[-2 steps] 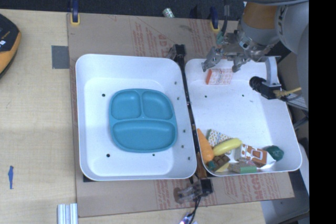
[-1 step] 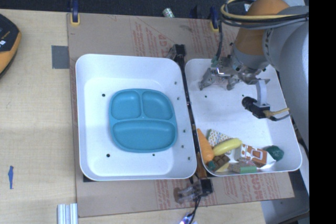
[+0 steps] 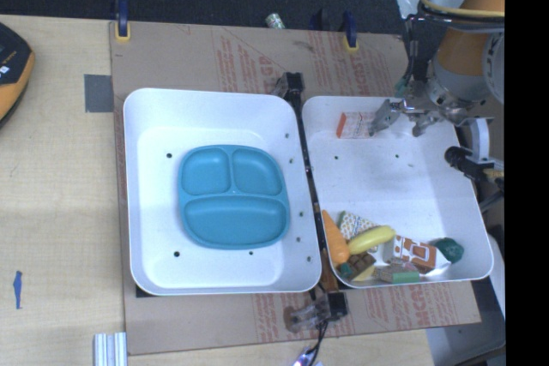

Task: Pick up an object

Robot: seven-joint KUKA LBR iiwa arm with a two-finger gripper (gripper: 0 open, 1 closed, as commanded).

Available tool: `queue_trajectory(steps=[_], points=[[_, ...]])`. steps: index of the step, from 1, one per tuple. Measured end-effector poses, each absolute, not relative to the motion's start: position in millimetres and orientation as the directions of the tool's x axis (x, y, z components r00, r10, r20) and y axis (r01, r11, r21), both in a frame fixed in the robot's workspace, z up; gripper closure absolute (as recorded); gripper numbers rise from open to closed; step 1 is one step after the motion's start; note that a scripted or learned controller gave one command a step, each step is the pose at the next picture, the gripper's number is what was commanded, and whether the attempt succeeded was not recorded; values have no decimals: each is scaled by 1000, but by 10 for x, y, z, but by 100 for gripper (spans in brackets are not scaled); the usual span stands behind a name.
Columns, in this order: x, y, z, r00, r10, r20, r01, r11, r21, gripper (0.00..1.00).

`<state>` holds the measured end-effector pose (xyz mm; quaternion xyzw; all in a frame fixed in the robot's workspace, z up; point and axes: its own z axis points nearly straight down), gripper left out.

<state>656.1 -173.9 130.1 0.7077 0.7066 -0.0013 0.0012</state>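
Candidate object nearest the tool: small flat orange-and-white packet (image 3: 350, 125), lying alone at the far end of the right-hand shallow white bin (image 3: 403, 184), close to its back wall. The two-finger gripper (image 3: 400, 119) hangs just beside it, on the arm's side, fingers spread apart with nothing between them; packet and fingers look apart, not touching. Judgement: this reads as an approach to the packet, grasp not yet made, and a thin flat item against the floor may be hard to pinch. Other pickable items sit heaped in the near corner of the same bin: orange carrot-shaped toy (image 3: 334, 237), yellow banana-shaped toy (image 3: 371, 237), orange-and-white printed box (image 3: 410, 253), dark green lump (image 3: 449, 250); crowded against the wall, so probably harder to enter cleanly. Left-hand white bin (image 3: 146, 184) holds a blue three-compartment plastic plate (image 3: 233, 195), centred, flat. Both bins rest on a brown cardboard sheet (image 3: 206, 56) clamped to the wooden surface (image 3: 51, 184), presumably to keep the layout fixed
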Motion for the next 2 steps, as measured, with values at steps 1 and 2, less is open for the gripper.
queue_trajectory(steps=[1, 2], points=[[6566, -1711, 1400, -5, 1000, -2, 1000, 5, -3, 100], [6193, -1504, 2074, -2, 1000, 1, 1000, 2, -1, 100]])
